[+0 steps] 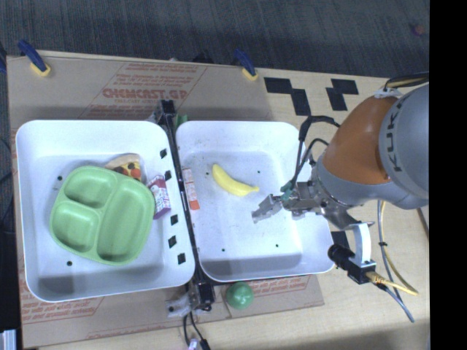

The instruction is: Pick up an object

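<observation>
Tool (264, 208): we saw it low in the right bin (292, 257); we could not tell its state.
Banana (233, 181): we saw it on that bin's floor, near the tool, apart.

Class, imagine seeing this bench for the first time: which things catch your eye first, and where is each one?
The grey arm with its orange band looms in from the right, its gripper low over the right bin. A yellow banana lies in that bin, up and left of the gripper. A green divided tray fills much of the left bin.
</observation>
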{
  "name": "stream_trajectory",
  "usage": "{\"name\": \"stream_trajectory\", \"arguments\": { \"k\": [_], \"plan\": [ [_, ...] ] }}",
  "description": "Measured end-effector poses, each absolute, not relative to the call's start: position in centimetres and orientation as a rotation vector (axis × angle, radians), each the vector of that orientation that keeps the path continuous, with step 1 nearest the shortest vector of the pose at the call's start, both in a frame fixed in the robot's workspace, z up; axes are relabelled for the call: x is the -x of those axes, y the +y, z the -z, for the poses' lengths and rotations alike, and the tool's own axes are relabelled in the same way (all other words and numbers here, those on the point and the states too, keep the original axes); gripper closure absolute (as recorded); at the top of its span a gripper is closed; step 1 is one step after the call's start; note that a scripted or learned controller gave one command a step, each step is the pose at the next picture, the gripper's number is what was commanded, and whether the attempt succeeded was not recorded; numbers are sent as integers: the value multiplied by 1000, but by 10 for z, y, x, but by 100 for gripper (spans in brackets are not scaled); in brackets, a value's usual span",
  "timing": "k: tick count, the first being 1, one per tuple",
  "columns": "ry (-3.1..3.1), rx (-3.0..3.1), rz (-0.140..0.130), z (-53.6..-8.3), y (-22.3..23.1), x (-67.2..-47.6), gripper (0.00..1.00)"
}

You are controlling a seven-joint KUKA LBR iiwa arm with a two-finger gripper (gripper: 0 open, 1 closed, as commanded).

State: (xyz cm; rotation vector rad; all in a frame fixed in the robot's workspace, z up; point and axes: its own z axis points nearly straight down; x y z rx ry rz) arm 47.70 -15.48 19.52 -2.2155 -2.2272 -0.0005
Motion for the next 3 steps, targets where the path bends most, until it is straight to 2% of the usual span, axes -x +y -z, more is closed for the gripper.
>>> {"name": "stream_trajectory", "arguments": {
  "k": [1, 2, 3],
  "plan": [
    [-2228, 2214, -3, -92, -206, -517, 0],
    [-2228, 2211, -3, -92, -211, -482, 0],
    [-2232, 2208, -3, -102, -211, -483, 100]
  ]
}}
